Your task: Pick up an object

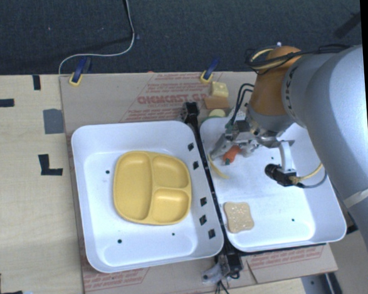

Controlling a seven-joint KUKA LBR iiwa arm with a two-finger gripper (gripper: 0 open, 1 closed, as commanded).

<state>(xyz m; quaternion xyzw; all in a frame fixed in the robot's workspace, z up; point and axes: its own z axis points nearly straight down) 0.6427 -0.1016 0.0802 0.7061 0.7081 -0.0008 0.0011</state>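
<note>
Camera view has the gripper point(230, 147) low at the right bin's point(315, 228) ten o'clock corner. Its fingers look closed around a small orange piece point(231, 153).

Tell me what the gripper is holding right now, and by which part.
It cannot be told. The gripper is low in the right bin, with a small orange-red object right at its tip, but the view does not show whether that object is actually clamped.
</note>
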